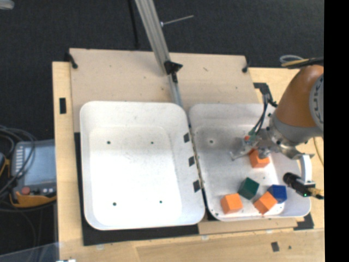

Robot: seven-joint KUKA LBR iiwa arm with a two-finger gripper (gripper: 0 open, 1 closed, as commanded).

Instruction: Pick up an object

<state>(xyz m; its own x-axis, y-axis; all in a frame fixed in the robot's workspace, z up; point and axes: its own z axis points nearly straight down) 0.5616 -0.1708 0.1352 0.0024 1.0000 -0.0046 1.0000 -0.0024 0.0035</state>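
Reaching in over the right bin (218,119), with the gripper (256,148) low above its floor; jaw state impossible to tell from here. Just under the gripper, touching or nearly so, an orange block (259,159). Nearer that bin's front wall, a green block (249,188), a second orange block (232,202), a third orange block (265,202) and a blue block (278,192) beside it.

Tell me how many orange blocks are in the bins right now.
3, all in the right bin: one orange block right under the gripper, one near the front edge, one beside the blue block. The arm could be hiding more.
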